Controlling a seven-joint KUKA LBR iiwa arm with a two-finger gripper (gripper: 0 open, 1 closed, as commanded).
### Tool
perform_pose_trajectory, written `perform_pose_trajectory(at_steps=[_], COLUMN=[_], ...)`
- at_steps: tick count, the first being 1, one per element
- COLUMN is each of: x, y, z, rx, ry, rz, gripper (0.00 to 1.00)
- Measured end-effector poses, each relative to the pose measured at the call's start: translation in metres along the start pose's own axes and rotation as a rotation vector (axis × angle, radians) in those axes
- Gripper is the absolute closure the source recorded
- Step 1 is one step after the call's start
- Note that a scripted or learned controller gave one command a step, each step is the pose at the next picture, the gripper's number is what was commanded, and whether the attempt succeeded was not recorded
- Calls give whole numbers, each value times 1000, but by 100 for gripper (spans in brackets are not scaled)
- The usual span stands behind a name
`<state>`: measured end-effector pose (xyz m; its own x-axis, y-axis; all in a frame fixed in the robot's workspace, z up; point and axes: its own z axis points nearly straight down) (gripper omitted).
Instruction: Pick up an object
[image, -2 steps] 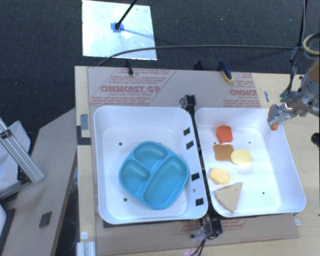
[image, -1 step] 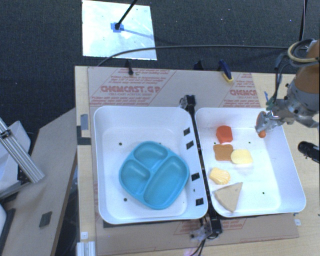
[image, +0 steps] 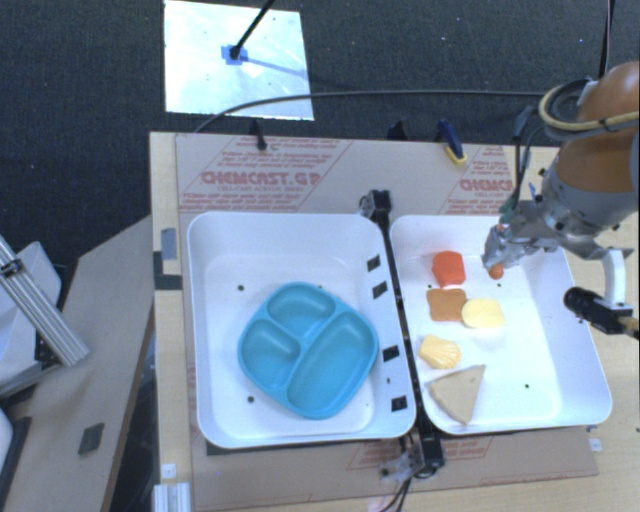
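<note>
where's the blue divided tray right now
In the camera view, the blue divided tray lies in the left white bin, toward its front right part, close to the divider shared with the right bin holding the food pieces.

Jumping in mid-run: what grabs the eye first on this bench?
The blue divided plate, lying alone in the left bin. Next, a cluster of small food pieces in the right bin, led by an orange block. The pincer hangs just right of that block.
</note>
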<state>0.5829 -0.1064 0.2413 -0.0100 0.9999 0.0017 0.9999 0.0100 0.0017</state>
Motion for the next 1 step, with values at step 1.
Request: perform_pose_trajectory(at_steps=[1], x=[49], y=[-19], z=[-7], rx=[2], ry=[0], rz=[1], gripper=[100])
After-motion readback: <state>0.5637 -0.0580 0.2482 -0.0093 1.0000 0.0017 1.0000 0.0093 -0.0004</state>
